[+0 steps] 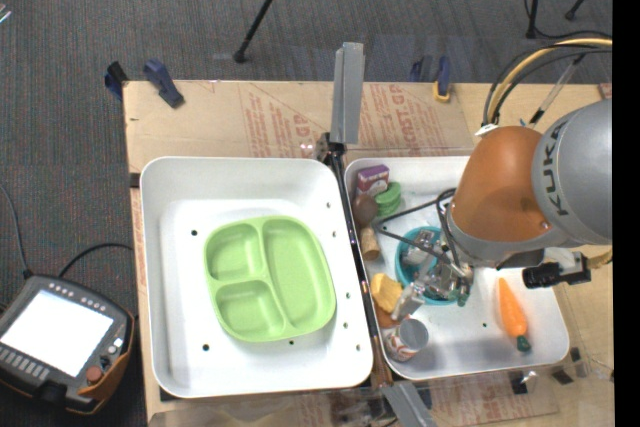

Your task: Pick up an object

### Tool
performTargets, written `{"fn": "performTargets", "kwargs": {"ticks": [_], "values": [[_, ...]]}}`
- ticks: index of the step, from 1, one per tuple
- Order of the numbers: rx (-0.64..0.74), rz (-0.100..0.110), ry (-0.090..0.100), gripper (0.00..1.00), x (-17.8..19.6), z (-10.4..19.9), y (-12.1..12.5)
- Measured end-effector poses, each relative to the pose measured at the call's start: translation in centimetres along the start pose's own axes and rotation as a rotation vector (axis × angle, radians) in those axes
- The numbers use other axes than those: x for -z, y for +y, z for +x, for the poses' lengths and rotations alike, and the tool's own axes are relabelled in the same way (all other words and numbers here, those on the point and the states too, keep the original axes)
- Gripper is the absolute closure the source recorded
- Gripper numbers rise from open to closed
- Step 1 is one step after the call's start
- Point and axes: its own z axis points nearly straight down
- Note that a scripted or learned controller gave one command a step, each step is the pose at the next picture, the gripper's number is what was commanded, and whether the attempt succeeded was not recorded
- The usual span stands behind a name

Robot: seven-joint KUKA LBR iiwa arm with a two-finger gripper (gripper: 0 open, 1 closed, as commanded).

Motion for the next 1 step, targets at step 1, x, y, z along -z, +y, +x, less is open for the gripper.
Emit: {"fn": "performTargets", "kwargs": {"ticks": [1], "values": [[-0.053,0.005,0.014,0.0,0.03,-9.8,-3.49]]}}
